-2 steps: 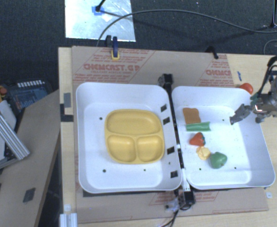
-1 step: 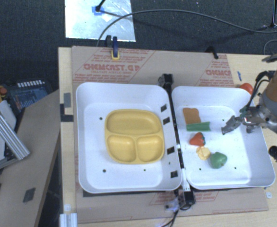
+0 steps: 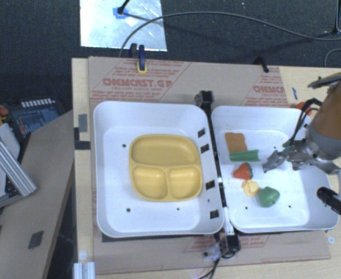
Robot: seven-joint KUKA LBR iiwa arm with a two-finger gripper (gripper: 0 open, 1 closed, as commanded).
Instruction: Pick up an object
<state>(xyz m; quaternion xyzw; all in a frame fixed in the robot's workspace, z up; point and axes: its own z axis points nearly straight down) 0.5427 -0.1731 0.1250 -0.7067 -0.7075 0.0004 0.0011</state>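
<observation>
Five small items lie in the right bin (image 3: pixel 287 222), all on the far side of the gripper (image 3: pixel 273 161) from the arm (image 3: pixel 333 127), which comes in from the right. The gripper hangs low over the bin's middle; whether it is open or closed cannot be told from this angle, and nothing is visibly in its grasp. Nearest, just beyond its tip, is a green cylinder (image 3: pixel 244 154), with a tan flat block (image 3: pixel 235 140) touching that piece further up. Slightly below the tip sits a red pepper-like piece (image 3: pixel 243 170), then a small yellow piece (image 3: pixel 250 187), and closest below the gripper a green pepper-like piece (image 3: pixel 268 196). Well beyond them, the left bin (image 3: pixel 109 156) holds a yellow divided tray (image 3: pixel 164 166).
</observation>
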